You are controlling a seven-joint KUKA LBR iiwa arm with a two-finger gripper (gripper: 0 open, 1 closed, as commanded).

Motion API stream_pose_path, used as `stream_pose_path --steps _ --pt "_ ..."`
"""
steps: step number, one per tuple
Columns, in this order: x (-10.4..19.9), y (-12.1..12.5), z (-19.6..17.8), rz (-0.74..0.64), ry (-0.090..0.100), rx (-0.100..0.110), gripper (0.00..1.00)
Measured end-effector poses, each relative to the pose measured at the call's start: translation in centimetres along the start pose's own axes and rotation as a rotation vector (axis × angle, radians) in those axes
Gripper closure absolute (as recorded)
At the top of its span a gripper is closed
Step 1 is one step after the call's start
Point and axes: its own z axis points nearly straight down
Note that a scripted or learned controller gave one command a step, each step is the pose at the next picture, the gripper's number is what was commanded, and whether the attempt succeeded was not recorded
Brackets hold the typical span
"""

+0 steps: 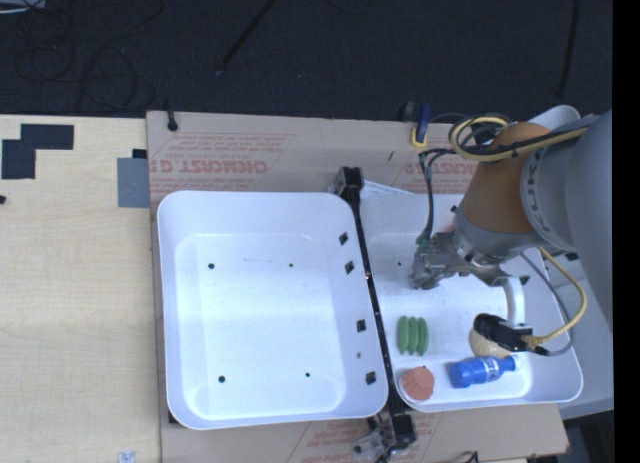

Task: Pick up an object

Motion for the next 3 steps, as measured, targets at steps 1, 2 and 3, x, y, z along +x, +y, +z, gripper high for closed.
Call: stream_pose_path --steps 1,2,3 --pt "0.0 -0.2 0.0 0.003 0.0 0.002 0.0" --pt "-2.3 -5.3 -2.3 0.004 0.0 0.005 0.0" --pt "-5.9 -10.9 -0.6 0.006 -0.001 -0.015 0.0"
